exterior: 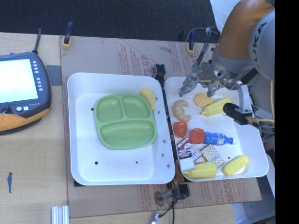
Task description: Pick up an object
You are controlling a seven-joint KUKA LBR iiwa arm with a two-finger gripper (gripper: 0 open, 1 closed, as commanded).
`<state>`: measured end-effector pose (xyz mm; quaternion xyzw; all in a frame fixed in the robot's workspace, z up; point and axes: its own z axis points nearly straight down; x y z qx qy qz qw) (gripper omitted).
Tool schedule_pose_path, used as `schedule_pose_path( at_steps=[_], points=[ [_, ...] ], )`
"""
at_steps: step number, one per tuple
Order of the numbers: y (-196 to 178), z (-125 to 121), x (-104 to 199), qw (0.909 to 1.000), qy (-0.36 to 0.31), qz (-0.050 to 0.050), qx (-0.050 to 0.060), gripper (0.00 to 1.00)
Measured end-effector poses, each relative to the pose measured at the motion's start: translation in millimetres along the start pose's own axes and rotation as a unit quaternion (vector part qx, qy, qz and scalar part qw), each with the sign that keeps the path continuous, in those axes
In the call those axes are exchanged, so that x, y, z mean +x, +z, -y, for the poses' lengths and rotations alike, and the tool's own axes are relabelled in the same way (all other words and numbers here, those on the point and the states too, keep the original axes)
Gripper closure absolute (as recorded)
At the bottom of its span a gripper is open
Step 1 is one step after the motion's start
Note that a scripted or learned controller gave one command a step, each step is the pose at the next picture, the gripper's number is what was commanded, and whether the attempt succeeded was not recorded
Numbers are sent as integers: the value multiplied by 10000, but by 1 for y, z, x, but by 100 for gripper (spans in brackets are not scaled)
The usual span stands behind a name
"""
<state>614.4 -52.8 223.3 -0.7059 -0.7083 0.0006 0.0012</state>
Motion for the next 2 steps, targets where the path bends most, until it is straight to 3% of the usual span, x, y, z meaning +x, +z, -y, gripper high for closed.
schedule_pose_path(
  at_steps=[1, 2],
  points=[
    [119, -23, -51, 10000, 3, 17, -7, 0],
    [131, -42, -97, 10000, 12, 1, 3, 0]
  ],
)
